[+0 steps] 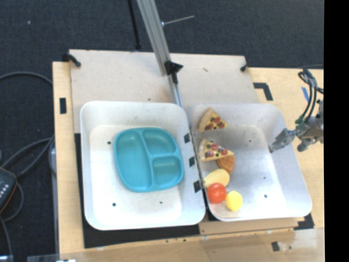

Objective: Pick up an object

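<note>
Grey two-finger claw (283, 140) at right white bin's (289, 184) right rim, grip state impossible to tell. Well left of it, against the bin's left wall: toy pizza slice (214, 149), red tomato (216, 192), yellow lemon (234, 201).

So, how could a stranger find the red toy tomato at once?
Look in the right white bin, at the toy food along its left wall. Near the front corner lies the red tomato, between a pale potato piece and a yellow lemon: the one red ball.
</note>
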